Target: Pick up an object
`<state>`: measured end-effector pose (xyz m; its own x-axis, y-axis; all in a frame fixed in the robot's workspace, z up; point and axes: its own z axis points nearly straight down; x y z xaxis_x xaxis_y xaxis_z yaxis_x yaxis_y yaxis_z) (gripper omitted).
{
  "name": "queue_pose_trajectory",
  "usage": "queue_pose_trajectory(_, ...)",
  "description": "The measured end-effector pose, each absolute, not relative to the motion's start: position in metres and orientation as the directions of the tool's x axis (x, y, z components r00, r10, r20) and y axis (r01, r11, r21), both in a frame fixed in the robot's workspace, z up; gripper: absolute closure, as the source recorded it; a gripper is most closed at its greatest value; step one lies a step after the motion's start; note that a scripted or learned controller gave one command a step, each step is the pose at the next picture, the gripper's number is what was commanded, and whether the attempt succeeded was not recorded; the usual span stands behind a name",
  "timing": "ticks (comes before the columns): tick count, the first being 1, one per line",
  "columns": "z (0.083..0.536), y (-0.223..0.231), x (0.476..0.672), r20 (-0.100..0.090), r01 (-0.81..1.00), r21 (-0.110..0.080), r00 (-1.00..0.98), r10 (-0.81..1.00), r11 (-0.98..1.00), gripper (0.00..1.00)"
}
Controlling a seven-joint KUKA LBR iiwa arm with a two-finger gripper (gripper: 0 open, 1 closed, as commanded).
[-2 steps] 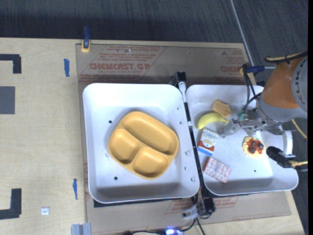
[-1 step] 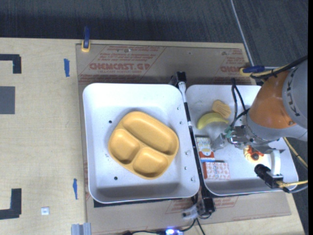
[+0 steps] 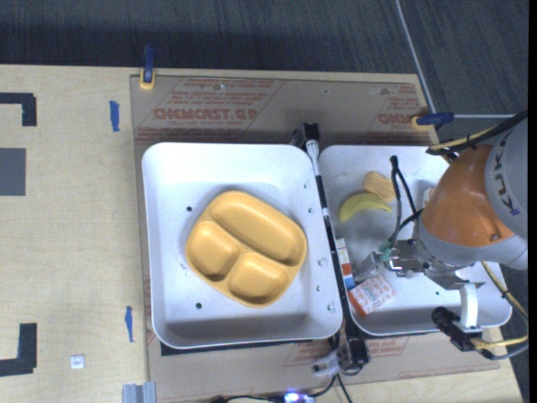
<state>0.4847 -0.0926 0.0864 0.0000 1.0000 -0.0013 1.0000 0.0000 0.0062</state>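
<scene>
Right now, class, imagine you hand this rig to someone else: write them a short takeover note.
Claw: low in the right white bin, over a small red-and-white packet; whether it grips anything cannot be told.
Things: a yellow banana lies at the back of that bin; a yellow moulded three-compartment tray sits in the left white bin.
Done: no object seen lifted.
Left: grasp one and raise it.

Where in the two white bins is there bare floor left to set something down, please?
Left bin: bare floor rings the yellow tray, widest along the top edge and in the lower left corner. Right bin: bare only at the upper left corner. The banana, small packet and arm crowd the rest.
</scene>
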Motion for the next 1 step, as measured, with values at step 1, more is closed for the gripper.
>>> queue_pose_trajectory(1,0.0969,-0.0933,0.4864,-0.004,1.000,0.012,0.001,1.000,-0.001,1.00)
